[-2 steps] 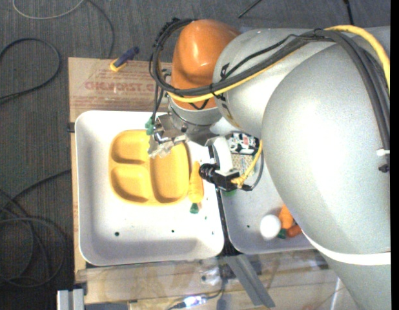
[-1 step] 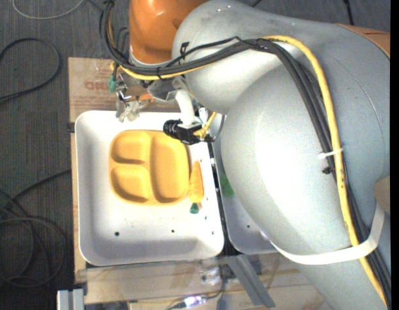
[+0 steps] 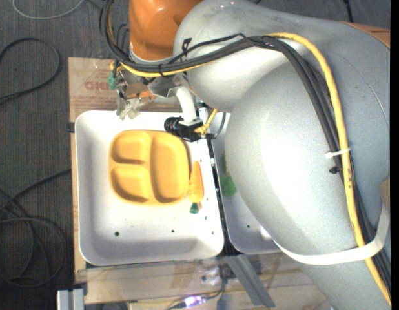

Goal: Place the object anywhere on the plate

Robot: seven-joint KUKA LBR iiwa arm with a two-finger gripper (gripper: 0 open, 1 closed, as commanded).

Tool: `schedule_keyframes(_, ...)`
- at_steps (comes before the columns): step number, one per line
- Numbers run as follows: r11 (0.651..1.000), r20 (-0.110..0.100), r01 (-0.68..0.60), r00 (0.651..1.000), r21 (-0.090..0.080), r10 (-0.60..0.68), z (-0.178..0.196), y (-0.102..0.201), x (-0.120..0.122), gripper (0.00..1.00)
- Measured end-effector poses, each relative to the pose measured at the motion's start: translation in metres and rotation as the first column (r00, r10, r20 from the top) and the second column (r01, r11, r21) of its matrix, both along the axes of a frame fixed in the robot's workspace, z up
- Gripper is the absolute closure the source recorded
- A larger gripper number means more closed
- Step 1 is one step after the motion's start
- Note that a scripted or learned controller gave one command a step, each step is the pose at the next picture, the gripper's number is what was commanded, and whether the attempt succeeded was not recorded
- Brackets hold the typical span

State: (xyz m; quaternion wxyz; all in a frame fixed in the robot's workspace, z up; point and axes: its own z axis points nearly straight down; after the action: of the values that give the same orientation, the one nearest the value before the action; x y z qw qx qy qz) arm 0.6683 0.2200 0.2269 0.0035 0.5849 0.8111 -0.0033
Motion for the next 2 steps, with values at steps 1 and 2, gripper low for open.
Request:
schedule_keyframes(1, 1.000, 0.002, -0.003, 1.000, -0.005, 0.003, 0.0092, 0.0010, 0.0001, 1.00)
schedule_keyframes(2, 1.000, 0.003, -0.006, 1.000, -0.010, 0.006, 0.0184, 0.0020, 0.0001, 1.00)
